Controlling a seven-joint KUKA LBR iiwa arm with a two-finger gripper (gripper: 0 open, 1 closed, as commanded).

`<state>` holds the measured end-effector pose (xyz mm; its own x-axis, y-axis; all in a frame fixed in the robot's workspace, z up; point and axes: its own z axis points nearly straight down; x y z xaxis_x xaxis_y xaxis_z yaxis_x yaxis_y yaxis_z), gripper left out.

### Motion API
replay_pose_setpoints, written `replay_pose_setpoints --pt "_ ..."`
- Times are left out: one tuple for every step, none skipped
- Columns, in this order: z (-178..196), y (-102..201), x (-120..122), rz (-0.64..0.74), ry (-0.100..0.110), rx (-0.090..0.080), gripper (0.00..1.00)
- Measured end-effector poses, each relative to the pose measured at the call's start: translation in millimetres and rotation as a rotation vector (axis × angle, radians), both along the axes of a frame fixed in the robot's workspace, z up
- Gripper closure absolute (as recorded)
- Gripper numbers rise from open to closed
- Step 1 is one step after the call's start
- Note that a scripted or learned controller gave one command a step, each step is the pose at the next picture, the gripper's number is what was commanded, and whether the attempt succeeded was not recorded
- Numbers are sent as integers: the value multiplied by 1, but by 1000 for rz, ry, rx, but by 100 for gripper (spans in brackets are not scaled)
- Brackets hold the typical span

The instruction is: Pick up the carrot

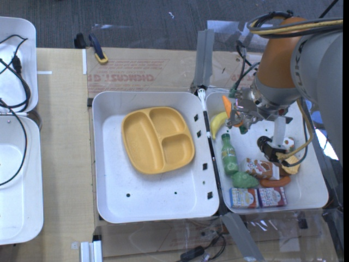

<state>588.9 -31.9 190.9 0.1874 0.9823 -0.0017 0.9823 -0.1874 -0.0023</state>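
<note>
Looking down from the camera view: the arm reaches into the right bin [319,198] from the right, and the claw [238,115] hangs over that bin's far-left corner. The carrot [227,103], a small orange piece, lies touching the claw's left side, just beyond the banana [217,123]. Whether it sits between the fingers cannot be told, nor how wide the claw stands. Judged step: the grasp itself, not the lift. Next move calls for a confirmed closure on the carrot, then a straight rise clear of the green bottle [228,154]. The yellow divided plate [158,139] occupies the left bin [109,195].
</note>
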Motion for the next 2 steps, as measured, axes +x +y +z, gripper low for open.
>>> replay_pose_setpoints --pt "0 -44 -37 33 2 0 100" --pt "48 -27 -18 215 0 0 100"
